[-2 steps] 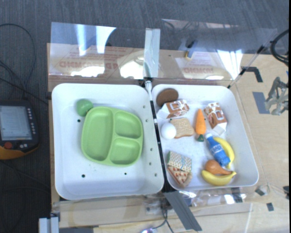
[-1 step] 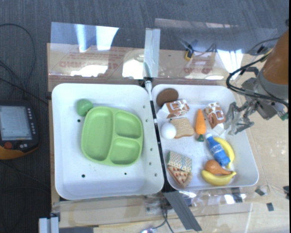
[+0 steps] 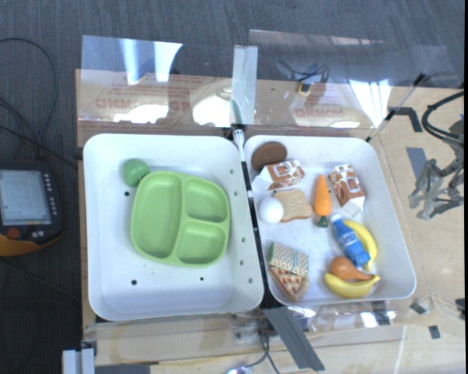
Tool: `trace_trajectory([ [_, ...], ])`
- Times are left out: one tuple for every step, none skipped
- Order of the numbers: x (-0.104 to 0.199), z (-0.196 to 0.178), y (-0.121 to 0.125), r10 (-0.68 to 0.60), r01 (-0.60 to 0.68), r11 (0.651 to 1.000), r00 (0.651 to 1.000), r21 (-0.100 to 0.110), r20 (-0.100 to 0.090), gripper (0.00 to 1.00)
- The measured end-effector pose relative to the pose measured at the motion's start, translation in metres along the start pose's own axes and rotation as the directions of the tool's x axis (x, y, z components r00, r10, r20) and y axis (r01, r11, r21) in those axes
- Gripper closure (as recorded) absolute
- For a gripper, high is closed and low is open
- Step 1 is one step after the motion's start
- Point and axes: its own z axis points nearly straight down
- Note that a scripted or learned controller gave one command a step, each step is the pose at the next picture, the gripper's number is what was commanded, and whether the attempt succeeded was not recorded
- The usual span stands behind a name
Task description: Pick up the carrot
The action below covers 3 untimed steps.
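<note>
A: Where's the carrot (image 3: 322, 196)?

B: Right bin (image 3: 390, 209), upper middle. Orange body runs approx. top to bottom of the view, green stub at the lower end. Toast slice (image 3: 294, 205) just beside it on the view's left, small iced house-shaped toy (image 3: 348, 185) just beside it on the other side, blue bottle (image 3: 349, 240) near the green end, w/ a banana (image 3: 357, 275) below that.

A: And the tool?

B: There's a grey metal shape at the view's right edge, out over the counter (image 3: 433, 271), well apart from the bins. Prob. part of the arm, but too small and blurred to be sure. Can't tell if the tool is open or closed, or whether it has anything. Carrot lies in the bin, so I'd judge the pick hasn't begun.

A: How to do it well, then?

B: My view: come in from above, centred on the orange body, not the stub. Set the closing line across the carrot's short width, i.e. left-right in the view. Gaps each side are tight, so keep the opening modest or it'll nudge the toast or the house toy. Go straight down, close, lift straight up.

A: Left bin (image 3: 109, 224)?

B: Green divided plate (image 3: 181, 218) and a green ball (image 3: 136, 171). Not relevant.
</note>
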Motion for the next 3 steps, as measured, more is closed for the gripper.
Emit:
trace_trajectory([
  [-0.041, 0.134, 0.074, 0.077, -0.077, 0.997, 0.997, -0.017, -0.016, 1.00],
  [-0.041, 0.130, 0.070, 0.082, -0.082, 0.997, 0.997, -0.010, -0.009, 0.00],
  [-0.083, 0.233, 0.067, 0.117, -0.117, 0.993, 0.993, 0.000, 0.005, 0.00],
])
